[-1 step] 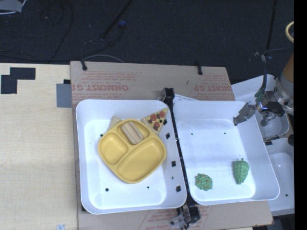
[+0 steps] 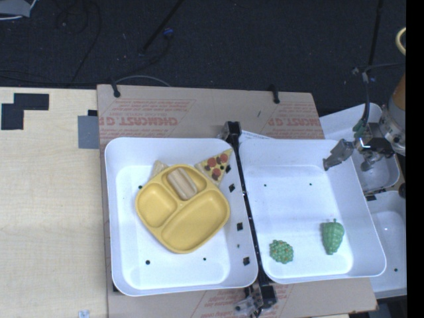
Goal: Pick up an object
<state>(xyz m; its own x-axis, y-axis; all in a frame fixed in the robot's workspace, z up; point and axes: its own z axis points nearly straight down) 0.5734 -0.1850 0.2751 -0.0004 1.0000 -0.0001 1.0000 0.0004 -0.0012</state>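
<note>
In the right bin [image 2: 298, 177], near its front edge, lie a small bumpy green cluster [image 2: 281, 251] and a larger green cone-shaped piece [image 2: 332, 236]. The left bin [image 2: 126, 244] holds a yellow divided plate [image 2: 189, 220]. A tan bread-like piece [image 2: 181, 182] rests in the plate's back compartment. A toy pizza slice [image 2: 216, 165] lies just behind the plate. My gripper [image 2: 351, 161] hovers over the right bin's far right corner, open, with nothing between its fingers. It is well behind the green pieces.
A black divider [image 2: 242, 204] runs between the two bins. Cardboard [image 2: 199, 114] lies under them, on a light wooden bench [image 2: 46, 211]. Cables and the arm's wrist [image 2: 391, 131] crowd the right edge. White sheeting [image 2: 391, 230] lies right of the right bin.
</note>
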